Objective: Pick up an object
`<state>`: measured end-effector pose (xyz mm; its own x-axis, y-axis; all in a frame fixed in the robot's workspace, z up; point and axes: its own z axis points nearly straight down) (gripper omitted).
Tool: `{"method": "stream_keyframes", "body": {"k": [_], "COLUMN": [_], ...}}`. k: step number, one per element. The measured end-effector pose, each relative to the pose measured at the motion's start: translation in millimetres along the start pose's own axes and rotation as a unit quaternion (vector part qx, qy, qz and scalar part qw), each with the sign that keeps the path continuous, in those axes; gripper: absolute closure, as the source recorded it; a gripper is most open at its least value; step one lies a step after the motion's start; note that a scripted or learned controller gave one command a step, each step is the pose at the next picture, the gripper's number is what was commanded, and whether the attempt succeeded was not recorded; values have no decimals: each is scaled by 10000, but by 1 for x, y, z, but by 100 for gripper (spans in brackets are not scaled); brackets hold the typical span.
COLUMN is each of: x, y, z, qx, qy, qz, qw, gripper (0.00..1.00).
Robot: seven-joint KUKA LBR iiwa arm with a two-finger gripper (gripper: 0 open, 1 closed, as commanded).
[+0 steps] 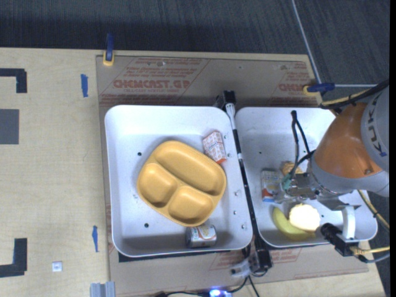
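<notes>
Worktop [49,184]: pale wood surface with a brown cardboard sheet [198,79] under two white bins set side by side.
Left bin [120,166]: holds a yellow three-compartment tray [180,181] lying near the middle, tilted across the bin.
Small carton [213,146]: red and white, just beside the tray's upper right edge, near the wall between the bins.
Second carton [202,235]: brownish, at the left bin's near wall, touching the tray's lower corner.
Right bin [272,129]: holds the objects crowded at its near side.
Banana [286,224]: yellow, lying along the right bin's near wall, under a pale round object [304,216] that rests against it.
Clear packet [271,184]: with red and blue print, just left of the arm's wrist.
Arm [349,150]: orange band and grey wrist cover much of the right bin, hiding what lies beneath.
End effector [297,187]: low over the cluster, between packet and round object; whether it is apart or together cannot be told.
Black cables [298,138]: loop down beside the wrist.
</notes>
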<state>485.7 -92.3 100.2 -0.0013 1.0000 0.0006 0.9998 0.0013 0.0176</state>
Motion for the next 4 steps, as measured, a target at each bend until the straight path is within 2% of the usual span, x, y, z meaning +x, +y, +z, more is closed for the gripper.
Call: {"method": "stream_keyframes", "body": {"k": [1,2,3,4], "x": [0,1,1,1], "y": [-1,1,1,2], "z": [1,-9,-9,-19], "qx": [15,-4,-2,-23], "qy": [5,0,1,-5], "qz": [-1,-4,-4,-9], "qw": [10000,10000,10000,10000], "gripper": [0,100,0,100]}}
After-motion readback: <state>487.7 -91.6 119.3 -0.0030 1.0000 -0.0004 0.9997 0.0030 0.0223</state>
